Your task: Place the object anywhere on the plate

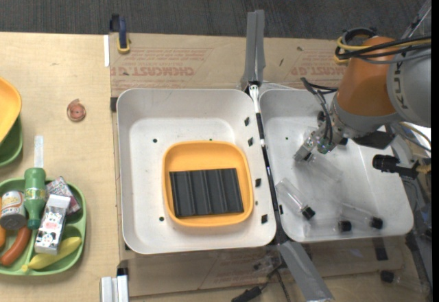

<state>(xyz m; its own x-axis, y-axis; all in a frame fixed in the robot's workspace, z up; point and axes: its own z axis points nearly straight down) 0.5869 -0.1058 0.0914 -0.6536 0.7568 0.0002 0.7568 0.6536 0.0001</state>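
1. The gripper (306, 151) hangs low over the far-left part of the right bin (405, 222), on the one grey arm (367, 84) with its orange band. Whether it is apart, together or clamped on anything cannot be told from this angle.
2. Nearer in the same bin lie three black caps (309, 212), well apart from the gripper. The left one ends a clear tube (291, 195). The two to its right sit close together by the near wall, and their clear bodies are too faint to make out.
3. The left bin (137, 156), touching the right one along a shared edge, holds one yellow plate (206, 151) at its centre.
4. One dark ribbed block (206, 192) lies flat on the plate, covering most of its near half.
5. Far left on the bench (62, 60), a green tray (77, 237) holds several toy foods, among them a green bottle (33, 196). A small pink disc (76, 111) lies alone beyond it.
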